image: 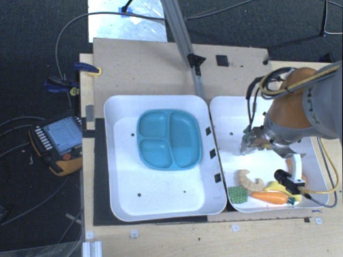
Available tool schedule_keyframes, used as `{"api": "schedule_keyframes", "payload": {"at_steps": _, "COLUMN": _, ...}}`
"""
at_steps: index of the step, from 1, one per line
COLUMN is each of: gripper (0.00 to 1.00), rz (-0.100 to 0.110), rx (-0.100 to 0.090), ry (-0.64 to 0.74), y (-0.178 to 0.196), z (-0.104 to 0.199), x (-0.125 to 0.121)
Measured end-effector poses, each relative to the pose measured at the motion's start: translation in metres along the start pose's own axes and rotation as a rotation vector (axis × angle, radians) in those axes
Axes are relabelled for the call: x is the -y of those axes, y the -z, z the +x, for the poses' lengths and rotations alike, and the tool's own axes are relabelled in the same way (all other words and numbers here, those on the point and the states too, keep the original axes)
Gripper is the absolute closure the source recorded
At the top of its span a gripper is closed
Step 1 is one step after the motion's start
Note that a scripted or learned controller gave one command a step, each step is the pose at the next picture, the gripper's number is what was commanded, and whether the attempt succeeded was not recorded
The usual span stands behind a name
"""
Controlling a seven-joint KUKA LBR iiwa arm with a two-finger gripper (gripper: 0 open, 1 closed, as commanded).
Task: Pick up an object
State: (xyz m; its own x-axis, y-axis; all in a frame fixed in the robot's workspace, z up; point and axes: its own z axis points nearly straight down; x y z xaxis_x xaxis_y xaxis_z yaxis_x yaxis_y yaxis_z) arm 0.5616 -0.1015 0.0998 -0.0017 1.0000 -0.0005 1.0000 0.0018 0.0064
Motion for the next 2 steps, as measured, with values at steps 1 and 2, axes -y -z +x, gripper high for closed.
{"api": "schedule_keyframes", "payload": {"at_steps": 1, "gripper": 1.0, "rz": 0.002, "rx": 0.0, "ry": 0.003, "y": 0.058, "z": 0.006, "x": -0.008}}
{"api": "schedule_keyframes", "payload": {"at_steps": 2, "gripper": 1.0, "rz": 0.004, "rx": 0.0, "ry": 0.003, "y": 0.102, "z": 0.0, "x": -0.01}}
